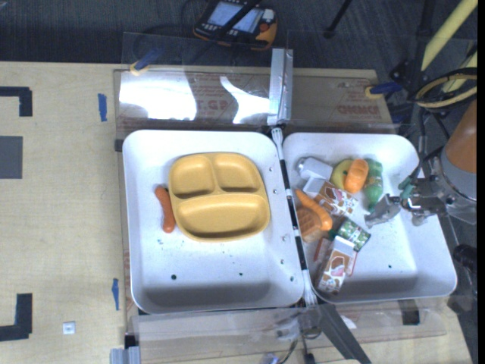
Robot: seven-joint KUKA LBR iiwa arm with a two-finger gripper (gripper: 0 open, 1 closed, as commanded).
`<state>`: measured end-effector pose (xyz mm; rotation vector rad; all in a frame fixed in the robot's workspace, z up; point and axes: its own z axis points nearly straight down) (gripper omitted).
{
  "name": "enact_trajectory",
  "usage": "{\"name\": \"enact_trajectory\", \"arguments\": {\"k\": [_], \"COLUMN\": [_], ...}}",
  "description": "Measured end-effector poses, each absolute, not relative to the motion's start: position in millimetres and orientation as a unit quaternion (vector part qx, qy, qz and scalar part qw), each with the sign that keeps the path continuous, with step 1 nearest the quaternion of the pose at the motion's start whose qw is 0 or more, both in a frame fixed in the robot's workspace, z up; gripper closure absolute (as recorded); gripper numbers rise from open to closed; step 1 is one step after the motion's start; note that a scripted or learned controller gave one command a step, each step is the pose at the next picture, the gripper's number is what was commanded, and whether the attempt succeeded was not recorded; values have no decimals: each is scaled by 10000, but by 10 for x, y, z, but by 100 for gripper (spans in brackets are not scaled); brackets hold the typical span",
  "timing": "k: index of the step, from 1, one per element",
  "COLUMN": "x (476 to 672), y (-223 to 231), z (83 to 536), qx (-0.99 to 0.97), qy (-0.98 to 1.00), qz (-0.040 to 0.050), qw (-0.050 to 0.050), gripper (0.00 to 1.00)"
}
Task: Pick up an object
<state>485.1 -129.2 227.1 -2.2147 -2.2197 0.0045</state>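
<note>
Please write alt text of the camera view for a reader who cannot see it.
The gripper hovers low in the right bin, beside a pile of toy food and small cartons. The left bin holds a yellow divided tray with an orange sausage beside it.

A yellow divided tray (pixel 218 196) lies flat in the left bin (pixel 144 271), an orange sausage (pixel 165 208) touching its left edge. The right bin (pixel 424 264) holds a heap of toy food: small cartons (pixel 338 264), an orange carrot (pixel 314 208) and round fruit (pixel 355 174).

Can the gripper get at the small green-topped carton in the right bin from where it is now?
Probably yes. The gripper hovers just right of the small green-topped carton, which lies atop the pile with bare bin floor beside it.
</note>
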Motion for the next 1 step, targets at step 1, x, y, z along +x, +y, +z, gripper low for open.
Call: {"name": "enact_trajectory", "arguments": {"k": [1], "x": [5702], "y": [-1561], "z": [1224], "qx": [-6420], "qy": [-7666], "qz": [-26], "qw": [-42], "gripper": [0]}}
